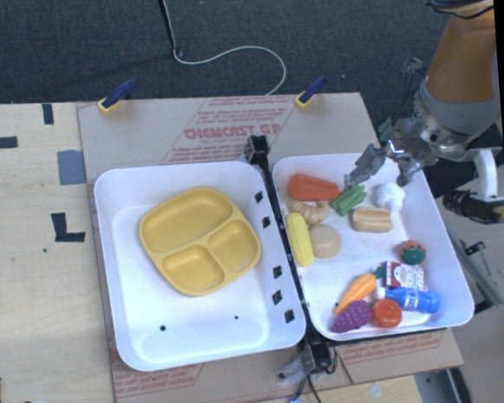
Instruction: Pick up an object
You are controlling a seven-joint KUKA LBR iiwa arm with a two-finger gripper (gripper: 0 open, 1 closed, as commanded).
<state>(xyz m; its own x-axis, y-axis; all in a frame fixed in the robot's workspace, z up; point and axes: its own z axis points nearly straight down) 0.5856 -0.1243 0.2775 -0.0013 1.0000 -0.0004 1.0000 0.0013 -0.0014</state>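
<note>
My gripper (378, 176) hangs over the far right corner of the right bin (441, 225), its two fingers spread open with nothing between them. Just below it lie a white garlic-like piece (391, 196) and a green vegetable (349, 200). The left fingertip is close to the green vegetable; I cannot tell whether it touches. Beside these are a red pepper (312, 186), a tan bread roll (372, 220), a yellow corn cob (299, 239) and a beige round piece (326, 241).
A carrot (356, 290), purple grapes (351, 317), a red tomato (387, 313), a blue bottle (413, 299) and a small carton (404, 276) crowd the right bin's near corner. The left bin (131, 319) holds a yellow divided plate (200, 239).
</note>
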